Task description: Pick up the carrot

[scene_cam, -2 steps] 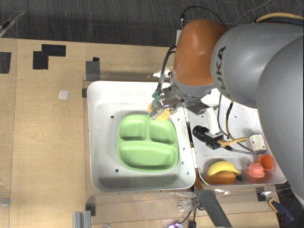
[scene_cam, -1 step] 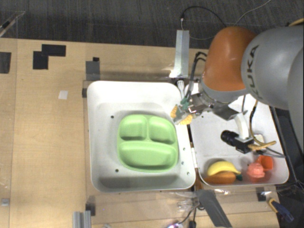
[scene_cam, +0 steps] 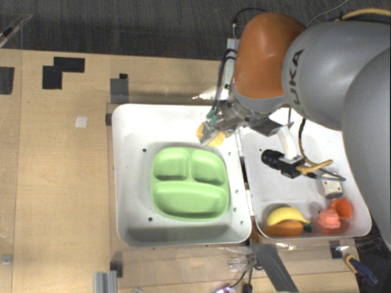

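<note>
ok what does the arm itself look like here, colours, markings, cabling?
Bulky grey arm with smooth rounded shells and a glossy orange band above the wrist. Dark KUKA lettering, partly visible, sits on the grey beside the band. Thin cables run down the wrist's side to a small metallic pincer.

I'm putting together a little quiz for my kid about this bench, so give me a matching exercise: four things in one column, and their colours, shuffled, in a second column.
Things:
1. plate
2. banana
3. carrot
4. left bin

Colours:
A. orange
B. white
C. green
D. yellow

Pairs: 1-C, 2-D, 3-A, 4-B
</note>
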Action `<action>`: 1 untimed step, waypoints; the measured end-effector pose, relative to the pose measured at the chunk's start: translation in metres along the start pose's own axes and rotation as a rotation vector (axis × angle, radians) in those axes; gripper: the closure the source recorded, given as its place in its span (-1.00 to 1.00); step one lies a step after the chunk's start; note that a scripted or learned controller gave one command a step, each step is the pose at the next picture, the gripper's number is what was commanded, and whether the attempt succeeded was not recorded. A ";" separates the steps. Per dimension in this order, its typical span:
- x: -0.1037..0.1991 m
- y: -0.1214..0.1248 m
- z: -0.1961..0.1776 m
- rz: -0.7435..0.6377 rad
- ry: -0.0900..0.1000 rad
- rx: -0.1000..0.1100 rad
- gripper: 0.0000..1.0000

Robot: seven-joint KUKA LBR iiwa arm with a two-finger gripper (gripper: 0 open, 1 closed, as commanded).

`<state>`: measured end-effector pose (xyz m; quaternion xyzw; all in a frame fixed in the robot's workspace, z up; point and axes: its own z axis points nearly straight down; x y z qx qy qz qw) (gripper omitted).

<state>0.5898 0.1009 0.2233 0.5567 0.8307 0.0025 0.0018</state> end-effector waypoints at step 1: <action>-0.002 0.025 0.002 0.366 -0.001 0.003 1.00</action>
